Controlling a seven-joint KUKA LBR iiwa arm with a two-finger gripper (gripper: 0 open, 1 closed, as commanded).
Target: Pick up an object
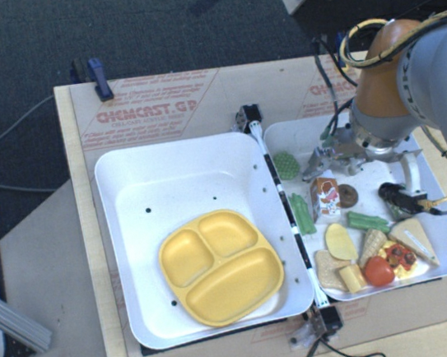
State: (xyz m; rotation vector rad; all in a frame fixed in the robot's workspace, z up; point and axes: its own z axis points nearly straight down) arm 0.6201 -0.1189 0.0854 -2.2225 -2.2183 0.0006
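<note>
The right bin (pixel 435 175) holds several toy foods. My gripper (pixel 335 162) hangs low over that bin's upper middle, under the grey arm with its orange band (pixel 379 75). Just in front of it lie a small red-and-white packet (pixel 326 197) and a brown round cookie (pixel 348 195). A ridged green piece (pixel 286 164) sits to the gripper's left by the bin wall. Nothing shows between the gripper and these things that tells of a hold.
The left bin (pixel 125 188) carries a yellow divided plate (pixel 220 267). Crowded at the right bin's front are a red tomato (pixel 378 273), a pizza slice (pixel 399 256), a yellow slice (pixel 340 241), bread (pixel 329 270) and a green bean (pixel 367 220). A long green piece (pixel 301 213) lies by the divider.
</note>
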